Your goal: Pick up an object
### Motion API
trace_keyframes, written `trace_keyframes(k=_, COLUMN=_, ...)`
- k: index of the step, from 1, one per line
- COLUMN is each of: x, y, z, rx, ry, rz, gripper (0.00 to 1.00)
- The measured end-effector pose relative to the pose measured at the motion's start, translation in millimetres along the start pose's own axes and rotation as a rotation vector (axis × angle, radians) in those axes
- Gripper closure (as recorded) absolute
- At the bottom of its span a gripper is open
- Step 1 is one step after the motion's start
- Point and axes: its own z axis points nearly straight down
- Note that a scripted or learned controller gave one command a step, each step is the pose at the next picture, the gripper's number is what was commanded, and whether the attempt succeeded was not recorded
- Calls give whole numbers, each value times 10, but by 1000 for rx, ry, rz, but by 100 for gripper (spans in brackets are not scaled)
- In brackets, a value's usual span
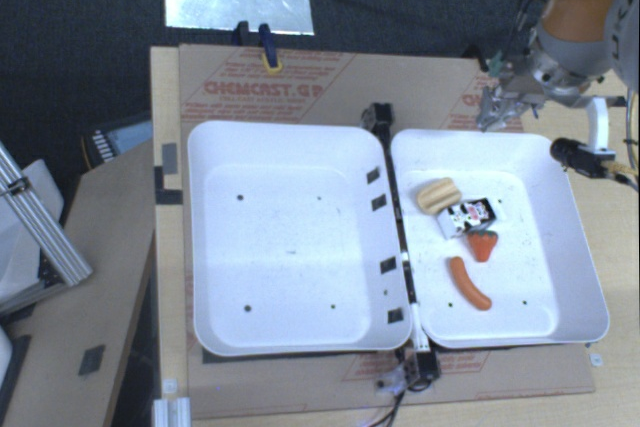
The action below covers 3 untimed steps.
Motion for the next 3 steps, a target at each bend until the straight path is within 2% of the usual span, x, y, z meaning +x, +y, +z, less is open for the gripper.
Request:
trace_keyframes(k=1, x=1009, y=31, z=-642, rx=-4, ry=4, rz=-9, gripper=100)
trace_keyframes(k=2, x=1868, y=26, z=-1019, rx=-1, ry=3, rz=-7, gripper=100)
trace_keyframes(k=3, x=1491, y=-827, z=-1268, rx=3, ry=0, rz=8, gripper=100)
